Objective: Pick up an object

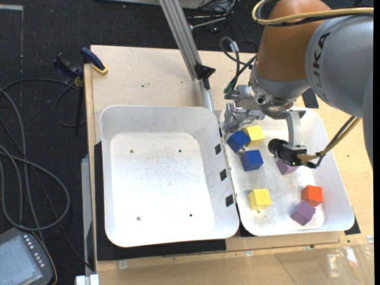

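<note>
1. The grey arm (pixel 332 46) with its orange band (pixel 288 37) reaches over the right bin (pixel 335 218), which stands on the table (pixel 148 70).
2. The gripper (pixel 236 120) hangs at the far left part of the right bin, close to the wall where this bin meets the left bin (pixel 160 171).
3. Just under the gripper lies a blue cube (pixel 238 140), tilted, and a yellow cube (pixel 255 134) touches it on the side away from the left bin.
4. The fingers are seen as dark metal parts above the blue cube. It seems they stand around it or just over it, but I cannot tell if they are apart or together, and no cube is clearly between them.
5. A second blue cube (pixel 252 160) lies just nearer to the camera than the first one.
6. Another yellow cube (pixel 259 198) lies nearer still, at the left side of the right bin.
7. An orange cube (pixel 312 194) and a purple cube (pixel 303 212) lie near together at the near right corner of the right bin.
8. A smaller purple piece (pixel 285 167) is partly hidden under a black part of the arm.
</note>
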